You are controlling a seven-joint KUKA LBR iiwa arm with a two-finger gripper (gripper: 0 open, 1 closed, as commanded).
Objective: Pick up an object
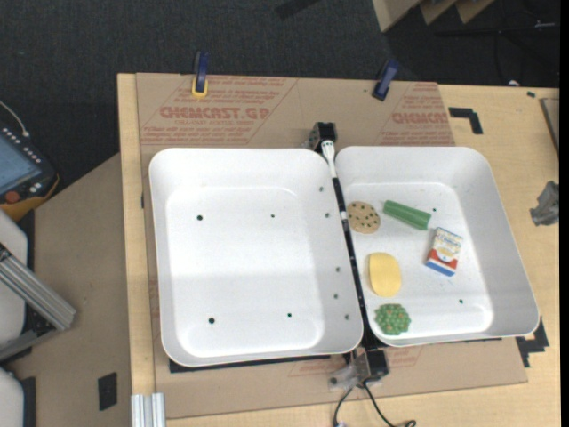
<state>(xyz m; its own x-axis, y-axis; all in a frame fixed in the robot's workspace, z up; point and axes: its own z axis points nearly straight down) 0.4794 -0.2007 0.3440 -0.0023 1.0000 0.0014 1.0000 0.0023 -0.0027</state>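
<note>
White right bin (498, 238) held a cookie (363, 216), green cylinder (406, 213) at its 3 o'clock; gripper (544, 205) state I cannot tell

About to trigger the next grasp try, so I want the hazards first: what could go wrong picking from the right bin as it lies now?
The cookie lies against the right bin's inner wall, leaving a finger little room. The yellow piece and broccoli lie close together, so one may get nudged.

Robotics lab setup. Two white bins (240, 176) sit on a cardboard sheet (267, 105) held by clamps (201, 76). Cables (373, 407) and aluminium framing (36, 283) nearby.
</note>
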